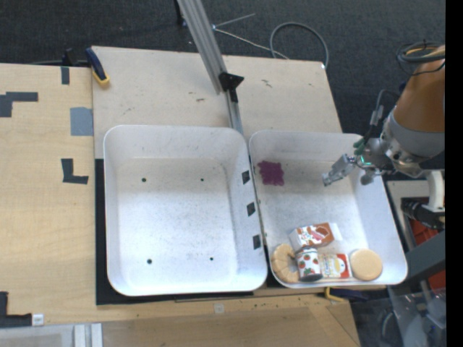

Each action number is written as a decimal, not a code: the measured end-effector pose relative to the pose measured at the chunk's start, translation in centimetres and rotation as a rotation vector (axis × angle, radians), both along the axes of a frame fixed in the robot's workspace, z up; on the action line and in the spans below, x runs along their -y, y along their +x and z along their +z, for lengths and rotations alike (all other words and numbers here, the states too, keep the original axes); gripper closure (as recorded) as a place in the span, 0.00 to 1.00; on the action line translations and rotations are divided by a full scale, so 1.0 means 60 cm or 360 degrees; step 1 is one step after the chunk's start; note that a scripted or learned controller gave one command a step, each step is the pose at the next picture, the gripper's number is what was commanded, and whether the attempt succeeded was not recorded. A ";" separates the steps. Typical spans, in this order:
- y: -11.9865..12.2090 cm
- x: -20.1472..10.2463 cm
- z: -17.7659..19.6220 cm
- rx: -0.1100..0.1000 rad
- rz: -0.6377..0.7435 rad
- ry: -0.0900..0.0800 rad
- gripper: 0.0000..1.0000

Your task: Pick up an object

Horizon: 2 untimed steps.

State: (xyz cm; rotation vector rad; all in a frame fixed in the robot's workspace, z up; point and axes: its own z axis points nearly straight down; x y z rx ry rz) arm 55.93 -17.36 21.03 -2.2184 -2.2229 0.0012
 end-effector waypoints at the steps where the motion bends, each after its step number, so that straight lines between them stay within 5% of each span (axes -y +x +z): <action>1: -0.019 0.002 -0.088 -0.0009 -0.0003 0.0001 0.00; 2: -0.005 0.001 -0.178 -0.0010 -0.0001 0.0001 0.00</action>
